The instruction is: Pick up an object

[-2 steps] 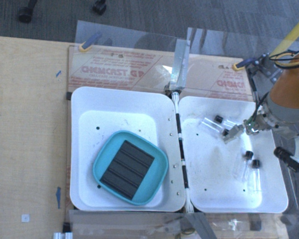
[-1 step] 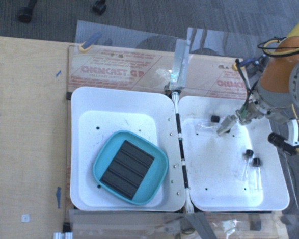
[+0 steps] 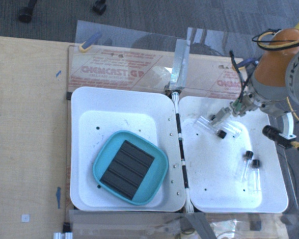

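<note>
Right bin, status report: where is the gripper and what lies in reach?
Gripper low over the right bin, far side. Clear plastic piece under its tip, grasp unconfirmed. Second clear piece lies apart, nearer. Teal tray in the left bin.

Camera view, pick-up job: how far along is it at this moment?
Done: the arm has reached over the right bin. In hand: the claw is low beside a clear piece near the bin's back; whether it grips it is unclear. Left: lifting something out. The teal tray with the dark block sits in the left bin.
</note>
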{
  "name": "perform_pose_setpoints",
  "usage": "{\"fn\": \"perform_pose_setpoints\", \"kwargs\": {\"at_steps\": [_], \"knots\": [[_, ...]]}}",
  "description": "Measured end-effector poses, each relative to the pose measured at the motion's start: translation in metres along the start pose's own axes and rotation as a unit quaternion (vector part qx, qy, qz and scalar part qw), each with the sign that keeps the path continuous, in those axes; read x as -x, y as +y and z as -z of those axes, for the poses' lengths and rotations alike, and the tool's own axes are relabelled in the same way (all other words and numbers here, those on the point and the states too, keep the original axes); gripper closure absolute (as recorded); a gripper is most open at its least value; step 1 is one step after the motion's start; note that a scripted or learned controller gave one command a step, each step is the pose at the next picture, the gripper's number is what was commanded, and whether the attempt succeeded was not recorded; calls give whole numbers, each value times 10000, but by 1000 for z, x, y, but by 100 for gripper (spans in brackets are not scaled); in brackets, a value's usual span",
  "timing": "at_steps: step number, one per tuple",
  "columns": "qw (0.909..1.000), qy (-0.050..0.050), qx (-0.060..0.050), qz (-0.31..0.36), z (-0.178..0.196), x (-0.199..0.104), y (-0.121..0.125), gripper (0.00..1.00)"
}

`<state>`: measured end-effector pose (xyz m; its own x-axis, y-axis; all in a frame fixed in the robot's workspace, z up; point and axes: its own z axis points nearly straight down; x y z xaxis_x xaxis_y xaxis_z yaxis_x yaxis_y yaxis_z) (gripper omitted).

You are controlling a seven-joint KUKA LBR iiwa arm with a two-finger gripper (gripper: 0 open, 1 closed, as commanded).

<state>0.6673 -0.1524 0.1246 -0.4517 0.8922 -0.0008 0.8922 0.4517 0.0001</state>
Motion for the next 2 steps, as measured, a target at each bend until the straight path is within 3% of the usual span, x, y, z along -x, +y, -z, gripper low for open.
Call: {"fn": "perform_pose_setpoints", "kwargs": {"at_steps": [1, 2], "knots": [[10000, -16, 30, -61, -36, -29, -41, 0], [10000, -26, 44, -68, -26, -28, -40, 100]]}}
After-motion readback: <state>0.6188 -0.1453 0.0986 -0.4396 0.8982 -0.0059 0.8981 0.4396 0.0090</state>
